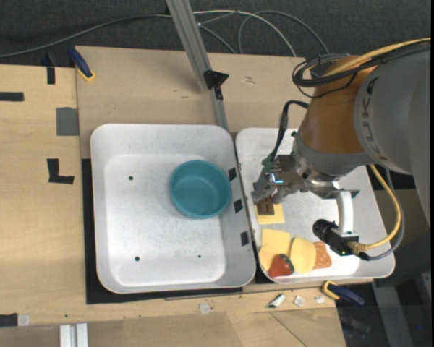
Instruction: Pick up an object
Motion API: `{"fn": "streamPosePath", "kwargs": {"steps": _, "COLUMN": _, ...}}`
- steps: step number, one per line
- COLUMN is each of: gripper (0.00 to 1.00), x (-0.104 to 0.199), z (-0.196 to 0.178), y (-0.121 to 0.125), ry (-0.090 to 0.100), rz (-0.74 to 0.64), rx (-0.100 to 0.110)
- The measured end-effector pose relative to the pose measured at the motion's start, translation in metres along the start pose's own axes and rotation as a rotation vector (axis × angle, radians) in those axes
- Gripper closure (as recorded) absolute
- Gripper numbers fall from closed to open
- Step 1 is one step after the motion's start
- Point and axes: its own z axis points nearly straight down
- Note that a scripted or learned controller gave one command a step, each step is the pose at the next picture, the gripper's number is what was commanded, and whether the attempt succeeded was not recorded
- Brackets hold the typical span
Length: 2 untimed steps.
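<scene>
While my arm reaches in from the right, this is how the bench lies in the camera view:

Arm: my grey arm (390, 100), with its orange band (333, 121) above the wrist, hangs over the right bin and hides much of its upper half.

Gripper: my gripper (266, 199) is low over the left part of the right bin, close to the wall it shares with the left bin. It points down at a small tan block.

Gripper state: I cannot tell how wide it stands; the wrist housing and the dark hardware cover the tips from this angle.

Tan block: the small tan block (269, 210) lies on the bin floor directly under my gripper. Whether they touch, I cannot tell.

Right bin: the right bin (372, 270) holds a cluster in its near corner, below the tan block: a pale yellow wedge (275, 238), a red round piece (278, 266) just in front of it, a yellow rounded piece (302, 251) beside those, and an orange piece (322, 256) touching that one's right side.

Left bin: the left bin (123, 150) holds a teal bowl (199, 188), upright, toward its right side and well apart from my gripper.

Bench: the wooden bench (29, 194) carries black tape marks on the left, and cables (260, 24) run along the dark floor at the top.

Pole: a grey metal pole (195, 42) slants down from the top toward the gap between the bins.
</scene>
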Motion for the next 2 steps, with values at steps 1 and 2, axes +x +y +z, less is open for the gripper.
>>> {"fn": "streamPosePath", "kwargs": {"steps": 1, "gripper": 1.0, "x": 0.057, "z": 0.004, "y": 0.021, "ry": 0.001, "rz": -0.002, "rx": -0.002}}
{"fn": "streamPosePath", "kwargs": {"steps": 2, "gripper": 1.0, "x": 0.108, "z": 0.007, "y": 0.033, "ry": 0.0, "rz": -0.001, "rx": -0.002}}
